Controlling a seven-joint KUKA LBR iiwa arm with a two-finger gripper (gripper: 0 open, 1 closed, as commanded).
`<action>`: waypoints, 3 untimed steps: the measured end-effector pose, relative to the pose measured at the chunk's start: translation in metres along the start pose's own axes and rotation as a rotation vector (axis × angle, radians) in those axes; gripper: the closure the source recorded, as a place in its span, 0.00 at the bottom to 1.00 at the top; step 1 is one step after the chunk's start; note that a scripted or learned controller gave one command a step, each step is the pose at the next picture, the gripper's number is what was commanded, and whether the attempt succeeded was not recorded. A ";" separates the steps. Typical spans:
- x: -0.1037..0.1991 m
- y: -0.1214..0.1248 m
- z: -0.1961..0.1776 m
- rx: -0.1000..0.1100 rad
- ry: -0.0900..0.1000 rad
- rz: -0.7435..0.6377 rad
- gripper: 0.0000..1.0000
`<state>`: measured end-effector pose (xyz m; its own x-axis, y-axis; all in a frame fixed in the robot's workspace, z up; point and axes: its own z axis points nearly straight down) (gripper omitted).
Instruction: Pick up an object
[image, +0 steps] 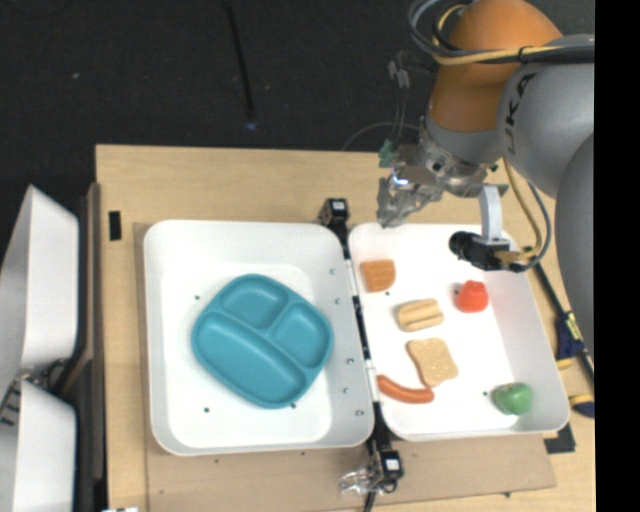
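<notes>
Nearest the camera, at the bottom of the frame, the tan table (250, 480) shows its front edge below two white bins set side by side. In the right bin (530, 400), lowest in the frame, a green apple-like fruit (512, 398) sits in the lower right corner, and a red sausage (404, 390) lies near the lower left corner, close to the wall between the bins. Just above the sausage is a slice of toast (432, 361), tan and speckled, lying flat. Above that lies a pale bread roll (419, 314), and to its right, apart from it, a small red tomato-like piece (471, 296). Higher still, near the bin's left wall, is an orange block (377, 274) with squared sides.

The left bin (170, 400) holds a teal divided plate (262, 339), lying flat and turned at an angle, with three compartments.

Farthest back, the gripper (398, 208) hangs over the upper left corner of the right bin, above the orange block and clear of it. Whether its fingers are apart or together cannot be told. Nothing is seen held in them.
</notes>
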<state>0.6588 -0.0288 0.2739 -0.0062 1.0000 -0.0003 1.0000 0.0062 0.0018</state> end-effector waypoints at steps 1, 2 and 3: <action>0.055 -0.010 0.003 0.002 0.001 -0.001 1.00; 0.115 -0.004 0.013 0.000 0.001 -0.001 1.00; 0.112 -0.004 0.012 0.001 0.000 0.003 0.00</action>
